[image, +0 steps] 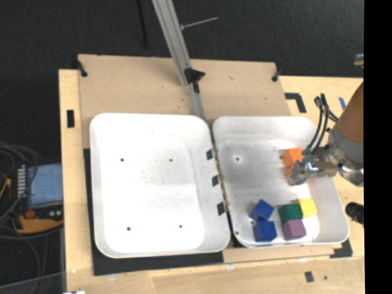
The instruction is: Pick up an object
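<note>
Where fingers (pixel 298 173) hang low in right bin (pixel 257 136), orange block (pixel 292 156) touching just above; grip unclear

No text, label, brand, number or sign can be read anywhere in this view. The small device (pixel 44 185) beyond the worktop's (pixel 245 81) left edge has a pale blue face, but it is too blurred to show any characters. The dark marks on the worktop's surface, near its corners and along its edges, are plain black shapes with no lettering.
</note>
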You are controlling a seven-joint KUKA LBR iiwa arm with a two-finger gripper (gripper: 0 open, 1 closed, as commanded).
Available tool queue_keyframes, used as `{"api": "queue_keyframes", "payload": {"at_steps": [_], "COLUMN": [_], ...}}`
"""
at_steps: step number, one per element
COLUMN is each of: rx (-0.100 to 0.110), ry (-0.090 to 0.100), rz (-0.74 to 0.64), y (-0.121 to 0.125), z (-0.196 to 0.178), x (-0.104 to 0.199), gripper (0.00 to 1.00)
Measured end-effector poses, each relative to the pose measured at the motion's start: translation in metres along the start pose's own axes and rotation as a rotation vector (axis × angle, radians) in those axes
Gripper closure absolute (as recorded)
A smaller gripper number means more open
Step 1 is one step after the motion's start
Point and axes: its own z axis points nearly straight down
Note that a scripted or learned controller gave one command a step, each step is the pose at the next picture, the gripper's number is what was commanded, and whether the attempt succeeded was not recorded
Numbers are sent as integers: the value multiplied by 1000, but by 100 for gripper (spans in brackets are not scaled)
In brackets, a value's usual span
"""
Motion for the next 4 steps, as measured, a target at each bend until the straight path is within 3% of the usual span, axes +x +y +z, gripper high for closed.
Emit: {"api": "queue_keyframes", "payload": {"at_steps": [1, 4], "rx": [11, 6], "ry": [1, 5], "rz": [6, -6], "y": [0, 5], "z": [34, 3], "x": [-1, 167], "gripper": [100, 100]}}
